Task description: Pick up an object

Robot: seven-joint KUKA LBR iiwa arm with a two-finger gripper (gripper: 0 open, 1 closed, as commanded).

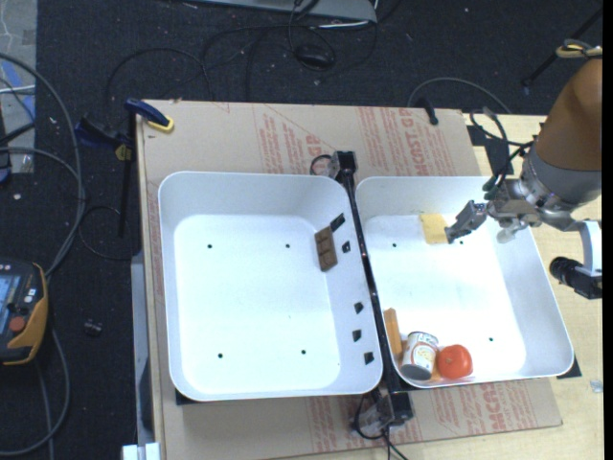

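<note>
Bins sat side by side on the cardboard-covered surface (259, 137), the left bin (182, 257) and the right bin (536, 305) touching along a dark divider. The arm (575, 132) reached in from the right, and its end effector (466, 222) hung over the far part of the right bin, just beside a pale yellow block (434, 227) lying on the bin floor. How far the end effector was open could not be told, and nothing showed between its tips. At the near edge of the right bin lay a red ball (455, 360), a small can (419, 353) touching it, and an orange stick (393, 329) beside the can. A brown piece (327, 249) rested in the left bin near the divider.
</note>
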